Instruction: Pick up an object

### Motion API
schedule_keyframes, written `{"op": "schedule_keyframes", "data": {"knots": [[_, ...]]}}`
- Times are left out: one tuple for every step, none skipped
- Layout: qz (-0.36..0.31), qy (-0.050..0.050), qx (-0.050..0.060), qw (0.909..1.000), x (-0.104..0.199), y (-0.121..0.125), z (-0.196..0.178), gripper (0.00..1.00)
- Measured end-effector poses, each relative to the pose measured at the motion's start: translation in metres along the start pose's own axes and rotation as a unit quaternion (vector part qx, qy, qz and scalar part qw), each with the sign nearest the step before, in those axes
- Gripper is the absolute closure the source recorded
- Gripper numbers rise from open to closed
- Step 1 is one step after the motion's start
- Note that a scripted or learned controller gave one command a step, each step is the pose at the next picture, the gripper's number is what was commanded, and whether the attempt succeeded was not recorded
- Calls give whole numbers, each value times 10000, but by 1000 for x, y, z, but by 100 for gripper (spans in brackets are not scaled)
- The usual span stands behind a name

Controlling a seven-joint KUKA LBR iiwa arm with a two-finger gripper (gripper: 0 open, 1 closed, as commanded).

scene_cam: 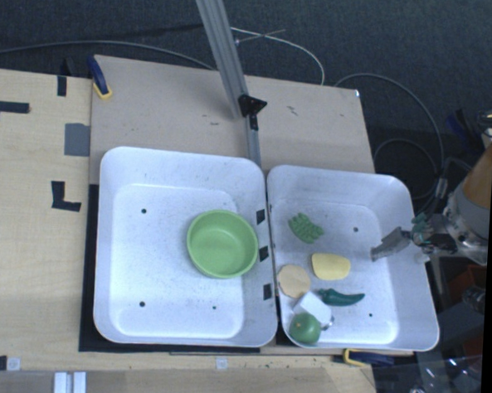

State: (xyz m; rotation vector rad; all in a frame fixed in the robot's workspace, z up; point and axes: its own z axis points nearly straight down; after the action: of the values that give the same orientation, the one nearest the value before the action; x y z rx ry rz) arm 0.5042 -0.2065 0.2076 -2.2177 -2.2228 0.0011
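Right bin (404,330), near edge first: green round fruit (305,327) at 7 o'clock of the bin, touching a small white block (314,306) just behind it. Dark green pepper-shaped piece (341,298), slim and pointed, lies flat just at 3 o'clock of the block. Tan round disc (293,280) sits beside the divider; yellow oval piece (331,266) just at 2 o'clock of it. Ridged green piece (305,228) further back, apart from the rest. Tool (386,245) over the bin's 3 o'clock side, nothing between its fingers; open or closed, can't tell. Left bin (110,250): light green bowl (221,244), upright, toward its 3 o'clock side. Both bins on the counter (168,104)
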Motion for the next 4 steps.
{"op": "schedule_keyframes", "data": {"knots": [[3, 1, -1, 10000, 0, 0, 0, 0], [10, 7, 32, 10000, -2, -11, 55, 0], [4, 9, 30, 10000, 8, -7, 110, 0], [7, -9, -3, 10000, 8, -7, 118, 0]]}}
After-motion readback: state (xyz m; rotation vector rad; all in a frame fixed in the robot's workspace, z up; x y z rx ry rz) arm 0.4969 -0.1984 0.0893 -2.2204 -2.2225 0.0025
